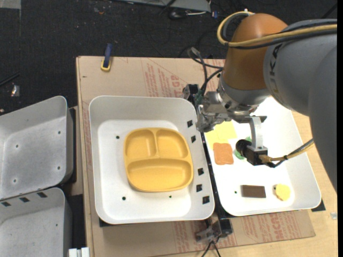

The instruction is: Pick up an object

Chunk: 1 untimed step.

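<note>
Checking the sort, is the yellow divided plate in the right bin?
No, the plate lies in the left bin, while the right bin holds small items.

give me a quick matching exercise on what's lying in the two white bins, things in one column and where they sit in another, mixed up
Things:
1. yellow divided plate
2. orange rectangular piece
3. brown block
4. small yellow lump

Places:
a. right bin, nearest its front right corner
b. middle of the left bin
c. right bin, by its left wall, just below the gripper
d. right bin, near the front edge, just left of the lump

Pairs: 1-b, 2-c, 3-d, 4-a
</note>
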Motion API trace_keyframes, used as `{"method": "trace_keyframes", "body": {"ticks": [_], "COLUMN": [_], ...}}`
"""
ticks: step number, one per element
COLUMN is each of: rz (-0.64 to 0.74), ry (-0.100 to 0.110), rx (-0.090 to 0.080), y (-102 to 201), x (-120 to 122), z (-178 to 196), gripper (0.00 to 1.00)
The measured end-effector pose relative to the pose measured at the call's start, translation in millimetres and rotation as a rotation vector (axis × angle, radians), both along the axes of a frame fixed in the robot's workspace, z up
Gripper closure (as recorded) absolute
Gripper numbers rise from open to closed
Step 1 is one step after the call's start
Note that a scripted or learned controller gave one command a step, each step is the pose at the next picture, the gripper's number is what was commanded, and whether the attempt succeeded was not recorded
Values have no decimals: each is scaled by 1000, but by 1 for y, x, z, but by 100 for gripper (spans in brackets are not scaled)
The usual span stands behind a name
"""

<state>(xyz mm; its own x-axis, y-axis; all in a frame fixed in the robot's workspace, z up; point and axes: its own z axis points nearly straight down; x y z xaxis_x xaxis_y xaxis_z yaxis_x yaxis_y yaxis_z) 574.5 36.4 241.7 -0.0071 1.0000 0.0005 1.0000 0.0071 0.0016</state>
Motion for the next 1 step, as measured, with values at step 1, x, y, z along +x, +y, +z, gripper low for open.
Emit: {"method": "trace_keyframes", "body": {"ticks": [1], "rz": [1], "ry": [0], "rx": [0], "y": [55], "x": [20], "z": [-13], "gripper": [100]}}
